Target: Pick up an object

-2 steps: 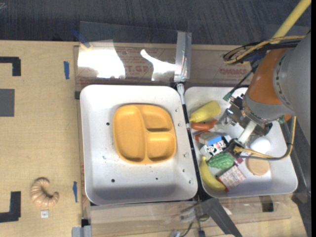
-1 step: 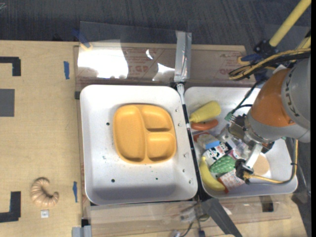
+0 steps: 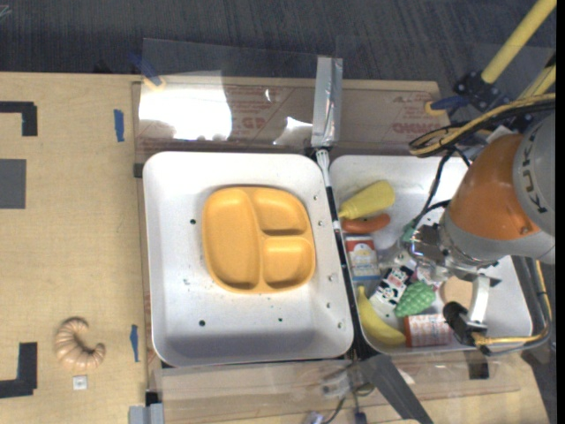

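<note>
Where left bin (image 3: pixel 168 237) sits, yellow tray (image 3: pixel 259 237) inside

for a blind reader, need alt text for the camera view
A grey and orange robot arm reaches from the right over the right white bin, crowded with small toys and food items. The left bin holds a yellow divided plate; a croissant lies on the bench.

Left bin (image 3: pixel 168 237) holds an orange divided plate (image 3: pixel 259 238), centred. Right bin (image 3: pixel 521 312) holds a yellow bottle (image 3: pixel 367 199), banana (image 3: pixel 378 321), green toy (image 3: pixel 415 299) and can (image 3: pixel 428 329). Arm (image 3: pixel 496 203) hangs over it. Croissant (image 3: pixel 79 343) near the bench's front-left corner.
</note>
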`<control>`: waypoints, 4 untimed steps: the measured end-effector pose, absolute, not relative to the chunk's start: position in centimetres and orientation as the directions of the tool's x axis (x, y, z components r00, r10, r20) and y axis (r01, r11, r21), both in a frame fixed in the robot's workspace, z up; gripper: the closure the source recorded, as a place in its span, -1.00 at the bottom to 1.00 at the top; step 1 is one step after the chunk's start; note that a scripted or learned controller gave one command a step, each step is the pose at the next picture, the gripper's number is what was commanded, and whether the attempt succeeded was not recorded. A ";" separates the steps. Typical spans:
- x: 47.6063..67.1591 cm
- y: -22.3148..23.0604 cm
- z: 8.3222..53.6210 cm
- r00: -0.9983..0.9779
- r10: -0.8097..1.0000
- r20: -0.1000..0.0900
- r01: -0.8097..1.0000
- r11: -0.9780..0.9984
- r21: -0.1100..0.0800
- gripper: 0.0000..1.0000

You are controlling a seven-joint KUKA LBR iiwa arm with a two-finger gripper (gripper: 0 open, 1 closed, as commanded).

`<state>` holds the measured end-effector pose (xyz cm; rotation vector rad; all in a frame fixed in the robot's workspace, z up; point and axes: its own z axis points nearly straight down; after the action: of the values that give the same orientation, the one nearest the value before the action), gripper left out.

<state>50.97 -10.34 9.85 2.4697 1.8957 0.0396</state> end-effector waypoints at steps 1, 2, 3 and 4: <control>56.5 -12.0 9.5 -0.068 0.998 -0.007 0.997 0.068 0.021 -1.00; 57.0 -12.7 11.3 -0.192 0.981 -0.002 0.981 0.192 0.004 -1.00; 53.8 -11.9 9.9 -0.336 0.941 -0.024 0.941 0.337 0.036 -1.00; 50.9 -11.2 9.8 -0.393 0.919 -0.026 0.919 0.393 0.034 -1.00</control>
<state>50.89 -11.16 9.78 1.7079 2.5879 0.0217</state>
